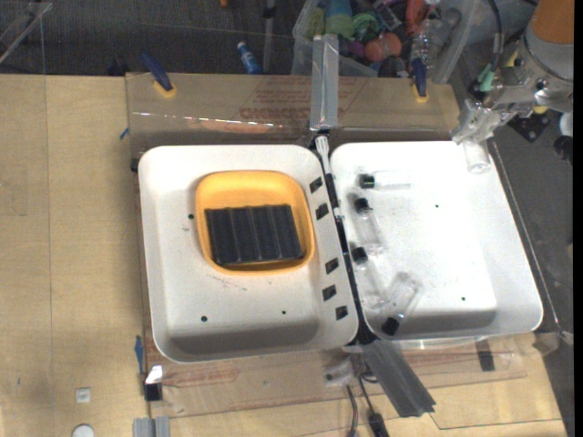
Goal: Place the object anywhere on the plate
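A yellow-orange plate (pixel 211 189) with rounded corners lies in the left bin (pixel 168 271). A dark, ribbed rectangular object (pixel 253 234) lies flat on the plate, covering most of its middle and front. My gripper (pixel 473 140) hangs over the far right corner of the right bin (pixel 455 244), well away from the plate and the dark object. Nothing is seen held in it. Above it, the arm's orange band (pixel 556 12) sits at the top right edge.
Several small clear pieces with black caps (pixel 365 181) lie along the right bin's left side, one clear piece (pixel 399 289) near its front. A raised divider (pixel 330 235) with black tabs separates the bins. A box of colourful toys (pixel 383 12) stands behind.
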{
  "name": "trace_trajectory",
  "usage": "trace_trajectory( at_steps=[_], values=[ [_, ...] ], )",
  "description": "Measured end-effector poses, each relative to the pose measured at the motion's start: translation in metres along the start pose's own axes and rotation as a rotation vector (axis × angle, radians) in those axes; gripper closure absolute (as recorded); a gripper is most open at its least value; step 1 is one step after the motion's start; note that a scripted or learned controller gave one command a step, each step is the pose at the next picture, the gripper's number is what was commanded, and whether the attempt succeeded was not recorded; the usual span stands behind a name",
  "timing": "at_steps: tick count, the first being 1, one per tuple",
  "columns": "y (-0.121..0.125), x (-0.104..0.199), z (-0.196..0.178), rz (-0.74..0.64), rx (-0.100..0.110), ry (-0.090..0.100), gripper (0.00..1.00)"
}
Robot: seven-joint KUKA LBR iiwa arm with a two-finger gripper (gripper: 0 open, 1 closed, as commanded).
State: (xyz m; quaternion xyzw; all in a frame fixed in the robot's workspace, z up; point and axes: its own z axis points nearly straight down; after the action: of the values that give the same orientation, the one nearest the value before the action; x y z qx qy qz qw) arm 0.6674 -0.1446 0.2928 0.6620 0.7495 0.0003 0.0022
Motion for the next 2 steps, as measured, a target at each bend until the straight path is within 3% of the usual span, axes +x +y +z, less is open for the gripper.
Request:
trace_trajectory(
  at_steps=[1,2],
  values=[
    [-0.004,-0.034,-0.048,-0.196,-0.002,-0.001,1.0],
    [-0.01,-0.079,-0.081,-0.551,-0.004,-0.003,1.0]
  ],
)
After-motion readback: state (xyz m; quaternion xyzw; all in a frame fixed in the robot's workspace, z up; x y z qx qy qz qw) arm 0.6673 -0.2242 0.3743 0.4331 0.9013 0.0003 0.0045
